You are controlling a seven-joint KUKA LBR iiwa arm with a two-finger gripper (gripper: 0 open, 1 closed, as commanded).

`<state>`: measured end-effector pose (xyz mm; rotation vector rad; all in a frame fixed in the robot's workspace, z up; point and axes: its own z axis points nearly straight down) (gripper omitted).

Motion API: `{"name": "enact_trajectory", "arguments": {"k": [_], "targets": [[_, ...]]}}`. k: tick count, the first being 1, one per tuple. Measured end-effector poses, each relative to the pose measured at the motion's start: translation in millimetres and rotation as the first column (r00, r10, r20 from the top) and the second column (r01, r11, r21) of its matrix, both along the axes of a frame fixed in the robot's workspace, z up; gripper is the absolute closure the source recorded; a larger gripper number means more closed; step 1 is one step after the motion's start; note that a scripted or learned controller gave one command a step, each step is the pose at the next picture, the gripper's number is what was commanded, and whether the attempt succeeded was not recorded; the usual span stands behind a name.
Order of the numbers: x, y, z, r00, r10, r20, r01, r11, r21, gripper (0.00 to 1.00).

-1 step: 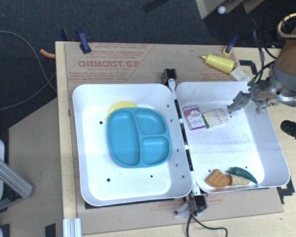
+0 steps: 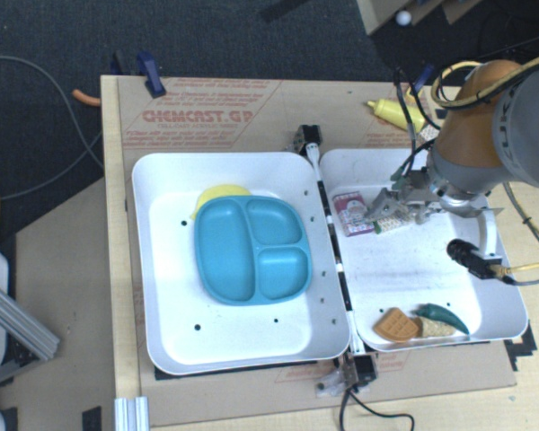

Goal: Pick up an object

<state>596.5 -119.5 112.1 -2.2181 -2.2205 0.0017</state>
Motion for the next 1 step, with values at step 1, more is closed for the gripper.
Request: {"name": "enact_trajectory", "arguments": {"k": [1], "targets": [[59.3, 20.5, -20.1, 1.0, 0.0, 0.014, 0.0, 1.0, -0.005, 0.0]]}}
